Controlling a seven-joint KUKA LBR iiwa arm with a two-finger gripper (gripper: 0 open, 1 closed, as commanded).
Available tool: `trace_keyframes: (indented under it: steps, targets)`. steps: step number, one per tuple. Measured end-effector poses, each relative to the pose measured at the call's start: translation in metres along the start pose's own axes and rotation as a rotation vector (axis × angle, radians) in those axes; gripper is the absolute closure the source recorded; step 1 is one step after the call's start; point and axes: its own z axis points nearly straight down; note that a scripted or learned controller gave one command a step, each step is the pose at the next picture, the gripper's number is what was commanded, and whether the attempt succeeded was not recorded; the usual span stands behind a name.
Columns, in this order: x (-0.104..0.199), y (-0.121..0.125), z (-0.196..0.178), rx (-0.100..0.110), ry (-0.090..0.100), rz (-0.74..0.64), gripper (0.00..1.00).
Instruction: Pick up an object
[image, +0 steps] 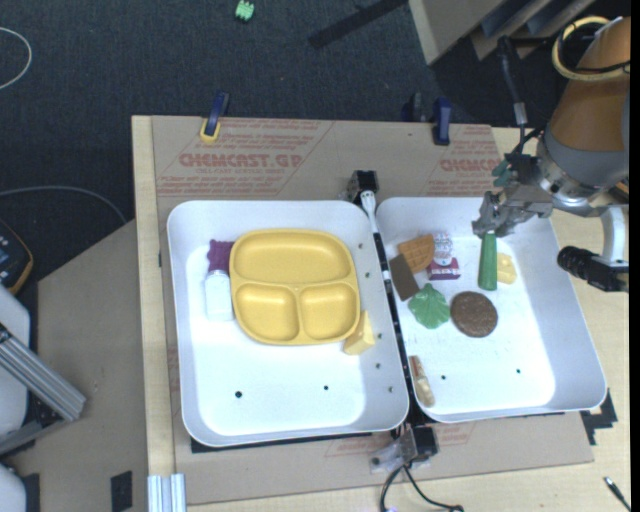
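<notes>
While a green stick-shaped object (487, 262) hangs upright just beneath it, the arm's gripper (497, 222) hovers over the far part of the right bin (560, 380), its fingers seemingly closed on the stick's top end, though the grip point is small and partly hidden by the wrist. Just beside the stick's lower end, on the side toward the arm's base, lies a pale yellow piece (506, 269). Below the gripper and nearer the camera sit a brown round disc (474, 313) and a green leafy toy (430, 306); off to the side away from the arm lie a small red-and-white item (442, 258), an orange wedge (417, 249) and a dark brown slab (403, 277). Well beyond these, in the left bin (280, 405), rests a yellow divided tray (295, 285).

Trouble could come from the thin hold: pinched only at its tip, the stick may swing or slip out as the arm rises, dropping back among the clutter. Should the fingers be gripping less than they appear to, the lift comes up bare. A low sideways move could also drag the stick's foot against the yellow piece or the disc.
</notes>
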Motion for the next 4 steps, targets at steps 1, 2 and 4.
trace_keyframes:
  steps: [1,2,4]
  targets:
    - [0.046,0.037,-0.001,0.000,0.000,0.001,1.00]
    - [0.067,0.034,0.011,0.008,0.001,0.004,1.00]
    - [0.063,0.028,-0.005,0.004,-0.001,0.006,1.00]
